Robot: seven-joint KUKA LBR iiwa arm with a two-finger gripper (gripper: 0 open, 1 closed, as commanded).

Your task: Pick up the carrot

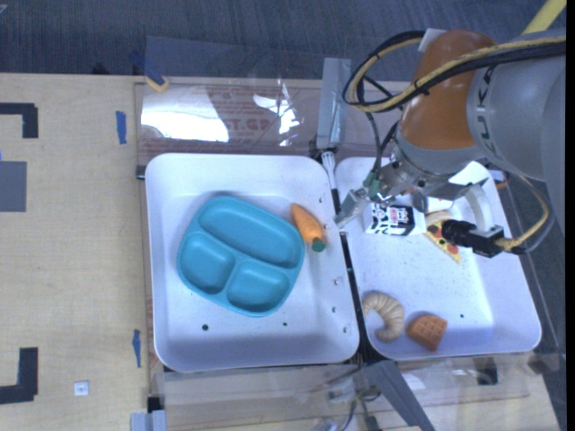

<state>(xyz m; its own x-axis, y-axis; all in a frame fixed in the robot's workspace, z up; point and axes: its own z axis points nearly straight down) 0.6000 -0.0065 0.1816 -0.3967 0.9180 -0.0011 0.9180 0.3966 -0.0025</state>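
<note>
Carrot (308,225) lies in the left bin (171,330), touching the blue plate (238,254).
The gripper (382,200) hangs over the right bin (503,303); I cannot tell how it is set.

Just left of the gripper (388,206), bin wall (334,206), carrot (308,225) tight behind it; blue plate (241,254) crowding beyond. Below, open floor before croissant (386,315) and waffle (427,330); right, perhaps a pizza slice (440,234)

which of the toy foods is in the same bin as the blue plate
The carrot, orange with a green end, lying at the blue plate's right edge in the left bin. The croissant and waffle lie in the right bin.
</note>
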